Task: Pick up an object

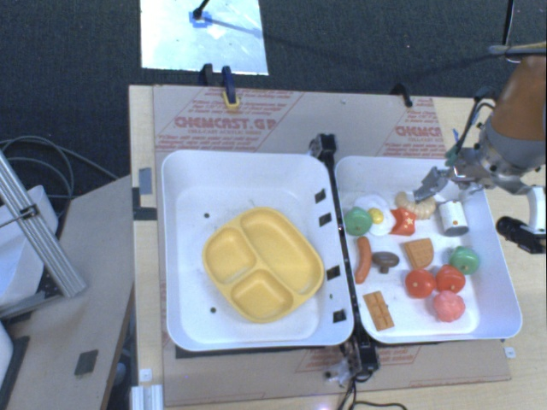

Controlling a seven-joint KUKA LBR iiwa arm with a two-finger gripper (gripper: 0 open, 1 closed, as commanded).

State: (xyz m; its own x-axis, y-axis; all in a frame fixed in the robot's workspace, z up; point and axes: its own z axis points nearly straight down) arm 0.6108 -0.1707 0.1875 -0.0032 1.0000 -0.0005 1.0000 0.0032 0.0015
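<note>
Gripper (434, 181) hangs low over R bin (504, 254), upper part, tips just above a tan peanut-shaped toy (412, 201); can't tell how far it's spread or if it grips anything. Red strawberry (403, 221), green apple (358, 221), sausage (363, 259), tomatoes nearby. Yellow divided tray (262, 263) sits in L bin (188, 229).

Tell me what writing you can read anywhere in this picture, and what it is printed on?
"CHEMCAST. G P": red print on the brown protective sheet lying under the two white bins, at its upper left.
"CHEMCAST": the same red print again on that sheet at the upper right, set at a slant and partly cut off.
Fainter red lines run beneath both prints, too blurred to read.
Nothing readable shows on the toy food, the yellow tray or the arm.
</note>
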